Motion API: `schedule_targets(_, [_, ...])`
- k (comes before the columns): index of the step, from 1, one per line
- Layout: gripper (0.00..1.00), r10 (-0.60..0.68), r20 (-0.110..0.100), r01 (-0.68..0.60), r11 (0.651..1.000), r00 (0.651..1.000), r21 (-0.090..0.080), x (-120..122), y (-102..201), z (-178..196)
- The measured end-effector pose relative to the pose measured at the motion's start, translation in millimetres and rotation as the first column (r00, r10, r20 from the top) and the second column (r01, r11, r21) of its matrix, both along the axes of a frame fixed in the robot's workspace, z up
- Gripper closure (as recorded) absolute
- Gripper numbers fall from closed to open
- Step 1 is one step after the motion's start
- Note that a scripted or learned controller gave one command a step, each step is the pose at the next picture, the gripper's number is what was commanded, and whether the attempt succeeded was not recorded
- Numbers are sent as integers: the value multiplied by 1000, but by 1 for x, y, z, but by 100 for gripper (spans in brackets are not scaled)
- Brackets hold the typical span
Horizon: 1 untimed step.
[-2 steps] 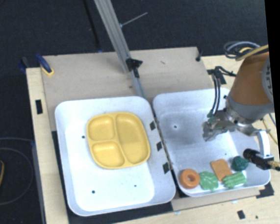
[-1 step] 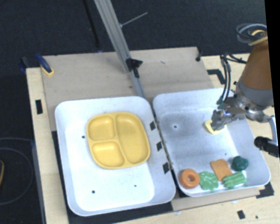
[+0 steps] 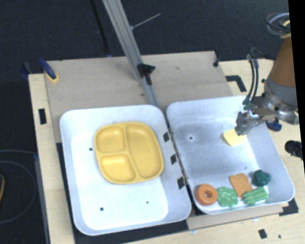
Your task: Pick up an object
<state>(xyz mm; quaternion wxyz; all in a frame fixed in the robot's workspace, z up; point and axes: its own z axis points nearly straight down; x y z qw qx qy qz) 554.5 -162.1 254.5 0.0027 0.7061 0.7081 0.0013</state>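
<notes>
Camera view: gripper (image 3: 242,126) beside yellow piece (image 3: 232,137), grip unclear; orange ring (image 3: 206,193) and green toys (image 3: 240,196) crowd the right bin (image 3: 205,113) front edge.

Pale yellow block (image 3: 232,137), right bin, upper right.

Right bin's (image 3: 205,113) middle lies open; toys (image 3: 234,191) crowd its near edge.

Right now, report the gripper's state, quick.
Gripper: over the right bin, right beside the pale yellow piece; whether it is open, closed or gripping that piece cannot be told.
</notes>
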Motion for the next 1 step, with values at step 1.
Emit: schedule_targets(1, [100, 5, -2, -5, 1000, 1000, 2, 23, 46, 2])
